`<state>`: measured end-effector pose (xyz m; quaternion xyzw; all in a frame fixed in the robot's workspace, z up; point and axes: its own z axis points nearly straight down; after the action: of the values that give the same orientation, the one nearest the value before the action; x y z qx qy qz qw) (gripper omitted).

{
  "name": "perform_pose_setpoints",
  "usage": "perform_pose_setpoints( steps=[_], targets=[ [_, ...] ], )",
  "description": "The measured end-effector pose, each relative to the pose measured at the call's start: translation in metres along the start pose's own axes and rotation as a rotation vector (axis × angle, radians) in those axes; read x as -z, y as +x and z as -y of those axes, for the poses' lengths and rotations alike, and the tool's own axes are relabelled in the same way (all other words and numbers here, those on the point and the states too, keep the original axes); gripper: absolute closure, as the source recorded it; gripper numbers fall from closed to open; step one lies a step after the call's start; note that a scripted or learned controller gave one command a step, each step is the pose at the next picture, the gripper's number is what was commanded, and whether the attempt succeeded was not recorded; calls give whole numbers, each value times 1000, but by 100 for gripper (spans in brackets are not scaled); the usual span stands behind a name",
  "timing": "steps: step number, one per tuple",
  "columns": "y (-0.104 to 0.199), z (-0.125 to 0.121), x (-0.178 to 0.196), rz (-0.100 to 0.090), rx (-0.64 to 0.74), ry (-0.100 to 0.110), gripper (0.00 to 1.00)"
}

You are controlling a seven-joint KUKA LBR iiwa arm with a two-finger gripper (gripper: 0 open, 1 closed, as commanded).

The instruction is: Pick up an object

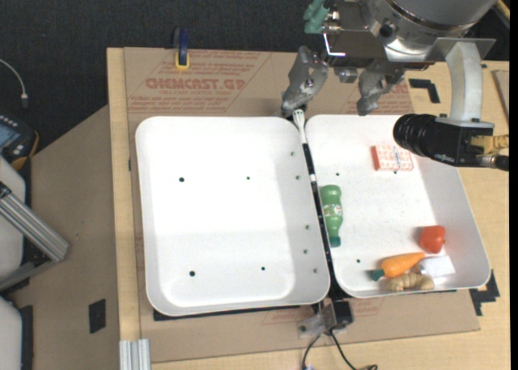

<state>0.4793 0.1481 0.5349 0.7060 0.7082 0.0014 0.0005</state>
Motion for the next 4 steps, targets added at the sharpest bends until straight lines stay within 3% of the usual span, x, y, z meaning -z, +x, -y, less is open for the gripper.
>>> perform_pose_setpoints(
  steps=[1,4],
  targets=[
    [33,0,0,0,1,0,0],
    [47,0,0,0,-2,0,0]
  ],
)
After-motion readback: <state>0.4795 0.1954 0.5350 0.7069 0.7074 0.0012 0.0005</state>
